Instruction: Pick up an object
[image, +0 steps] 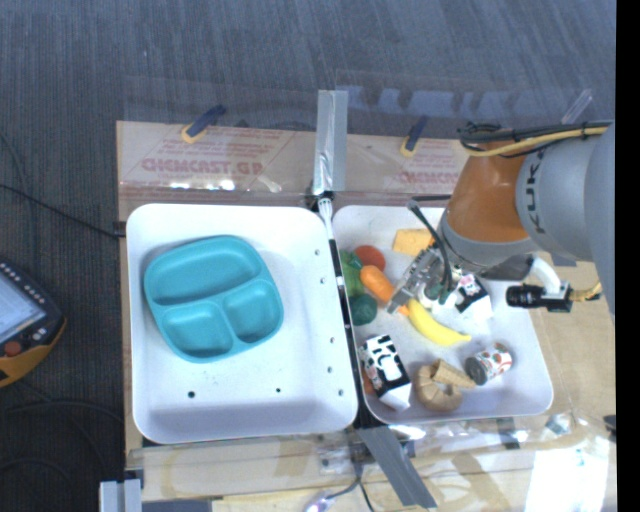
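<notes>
Fingers apart over curved yellow banana

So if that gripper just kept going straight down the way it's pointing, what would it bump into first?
Probably the banana: the gripper hangs just above its near end, with the carrot close beside. Depth is hard to judge from above.

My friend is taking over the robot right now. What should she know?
Gripper: down in the right bin, over the toys; can't tell if open or shut, nothing seen held.
Things: banana and carrot lie beside it; orange wedge behind; black-and-white box and small can near the front.
Left bin holds a blue tray.
Done: nothing picked yet.
Left: grab one toy and lift it.
</notes>
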